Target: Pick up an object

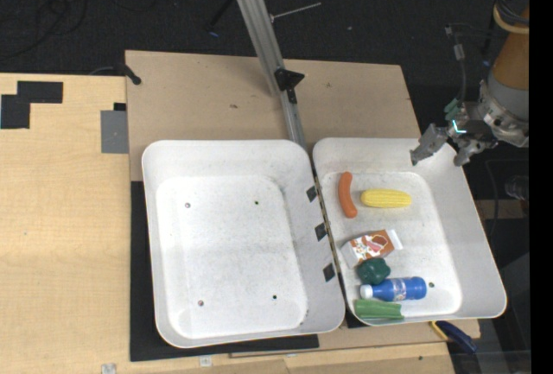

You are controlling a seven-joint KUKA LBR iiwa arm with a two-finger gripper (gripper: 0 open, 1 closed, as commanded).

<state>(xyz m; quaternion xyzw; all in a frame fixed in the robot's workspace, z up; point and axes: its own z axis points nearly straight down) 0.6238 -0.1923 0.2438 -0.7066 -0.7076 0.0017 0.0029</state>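
Camera view — gripper (442, 145) spread over right bin's (471, 217) far rim.

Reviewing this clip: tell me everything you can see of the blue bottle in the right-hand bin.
The blue bottle is small, looks like plastic, with a white cap end pointing toward the left bin. It lies on its side near the front of the right bin. A dark green object sits against its cap end from behind, and a light green vegetable lies just in front of it. Any label is too small to read.
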